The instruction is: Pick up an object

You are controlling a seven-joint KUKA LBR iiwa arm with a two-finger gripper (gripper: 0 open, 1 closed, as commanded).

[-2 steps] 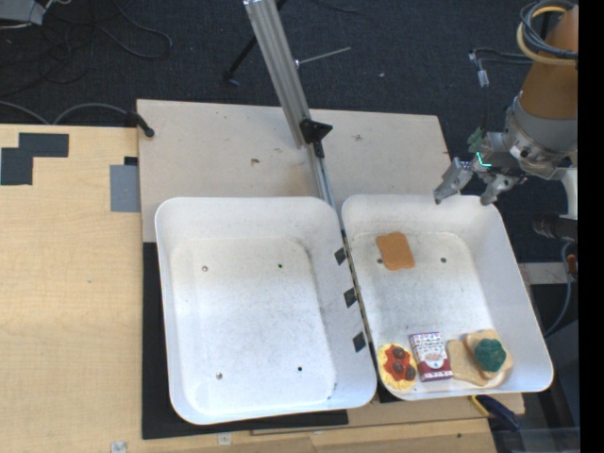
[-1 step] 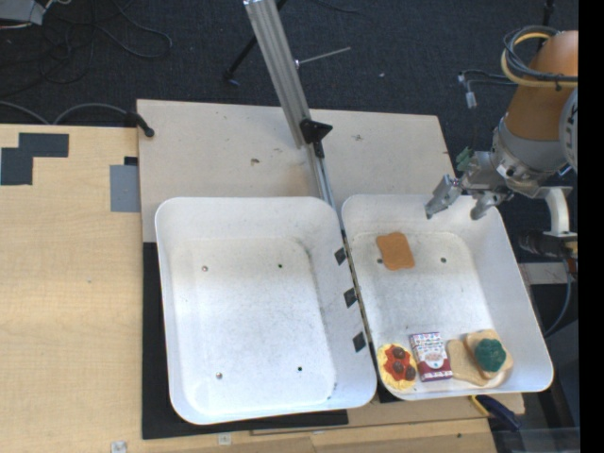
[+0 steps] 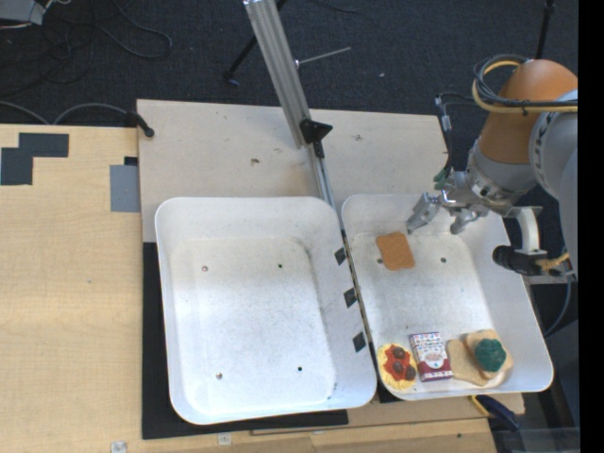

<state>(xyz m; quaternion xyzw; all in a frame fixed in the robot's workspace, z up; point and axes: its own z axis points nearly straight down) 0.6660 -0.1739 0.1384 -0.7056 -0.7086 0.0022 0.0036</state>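
Brown and flat, the little toast-like piece lies on the floor of the right bin, just below and to the left of the claw. It looks like the closest thing to grab. I think it is light and stiff, maybe a toy slice of bread. Because it lies so flat, it may be hard to get under, and it could slide on the smooth white floor. The best way is likely to come straight down and pinch it across its two short sides.

The claw hangs over the top part of the right bin. Its two fingers are spread apart, and nothing is between them. It touches nothing that I can see.

Far below the claw, at the front edge of the same bin, sit three more things close together: a round yellow piece with red spots, a small red and white box, and a tan piece with a green lump on top. They are well away from the brown piece and do not get in the way.

Left of the claw is the wall between the two bins, with small black clips on it. The brown piece is near that wall, so a finger on that side has less room. The left bin is further left, and a grey metal bar leans up behind on the counter
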